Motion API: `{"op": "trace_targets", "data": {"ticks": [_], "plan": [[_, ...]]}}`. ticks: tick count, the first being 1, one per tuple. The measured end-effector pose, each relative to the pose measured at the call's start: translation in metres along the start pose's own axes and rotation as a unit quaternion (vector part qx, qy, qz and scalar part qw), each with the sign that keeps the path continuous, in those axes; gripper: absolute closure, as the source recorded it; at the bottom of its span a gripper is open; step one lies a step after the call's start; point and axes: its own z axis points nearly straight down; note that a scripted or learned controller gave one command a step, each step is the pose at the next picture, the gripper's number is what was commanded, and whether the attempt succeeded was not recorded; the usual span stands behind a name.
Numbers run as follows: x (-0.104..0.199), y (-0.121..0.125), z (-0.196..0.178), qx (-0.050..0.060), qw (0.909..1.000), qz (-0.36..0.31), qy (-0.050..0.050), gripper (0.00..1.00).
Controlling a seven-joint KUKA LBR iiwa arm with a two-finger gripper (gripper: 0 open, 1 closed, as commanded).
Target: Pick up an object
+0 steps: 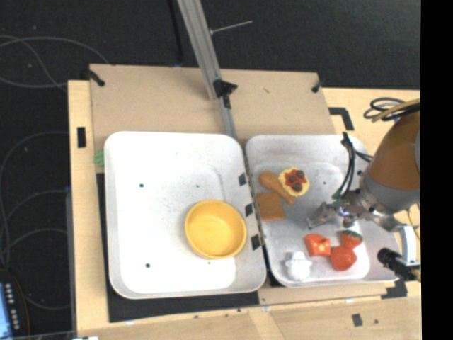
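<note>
While the gripper [320,217] hovers over the right bin [283,147], its grip unreadable, it seems mid-approach; next, descend on the red piece [317,245]

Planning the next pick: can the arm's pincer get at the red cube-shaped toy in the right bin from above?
Probably yes: the red cube-shaped toy lies uncovered, apart from its neighbours, with the pincer just above it in the view.

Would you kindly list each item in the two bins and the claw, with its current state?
Yellow bowl: upright in the left bin, apart from the rest.
Tart with red topping: flat in the right bin.
Brown drumstick-like piece: lying beside the tart.
Strawberry: resting free.
White object: resting free.
Claw: low over the right bin, holding nothing visible.
</note>
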Motion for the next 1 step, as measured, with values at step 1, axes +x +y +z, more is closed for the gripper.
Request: {"op": "trace_targets", "data": {"ticks": [1], "plan": [[-0.0019, -0.0001, 0.0230, -0.002, 1.0000, 0.000, -0.001, 0.00]]}}
